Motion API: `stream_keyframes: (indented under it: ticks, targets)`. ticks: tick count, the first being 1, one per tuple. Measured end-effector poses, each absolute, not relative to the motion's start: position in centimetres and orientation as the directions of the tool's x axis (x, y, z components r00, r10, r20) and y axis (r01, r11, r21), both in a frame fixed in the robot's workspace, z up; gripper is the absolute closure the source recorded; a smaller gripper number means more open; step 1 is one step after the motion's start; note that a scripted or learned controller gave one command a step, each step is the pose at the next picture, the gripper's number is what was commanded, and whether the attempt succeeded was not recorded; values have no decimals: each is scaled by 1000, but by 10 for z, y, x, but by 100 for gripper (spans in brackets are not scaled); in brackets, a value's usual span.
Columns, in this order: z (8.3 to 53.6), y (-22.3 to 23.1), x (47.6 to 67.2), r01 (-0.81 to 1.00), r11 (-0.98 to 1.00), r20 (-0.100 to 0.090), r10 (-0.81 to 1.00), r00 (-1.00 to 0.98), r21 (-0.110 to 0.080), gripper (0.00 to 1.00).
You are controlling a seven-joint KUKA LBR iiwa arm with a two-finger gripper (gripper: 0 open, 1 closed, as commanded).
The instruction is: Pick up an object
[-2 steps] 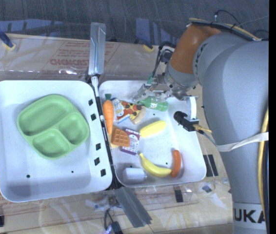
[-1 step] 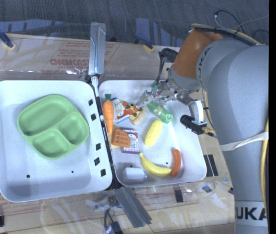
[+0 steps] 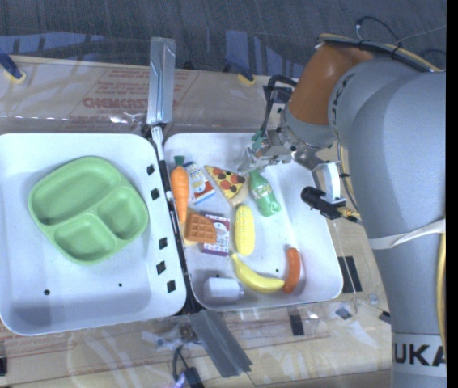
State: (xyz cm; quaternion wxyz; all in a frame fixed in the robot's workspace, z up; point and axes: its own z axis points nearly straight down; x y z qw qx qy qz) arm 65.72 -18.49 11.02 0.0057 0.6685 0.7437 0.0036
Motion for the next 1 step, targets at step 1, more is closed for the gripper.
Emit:
stream_keyframes:
  ticks: [1]
  targets:
    - [205,-135,658,991,130,-1,991,-130,3,100]
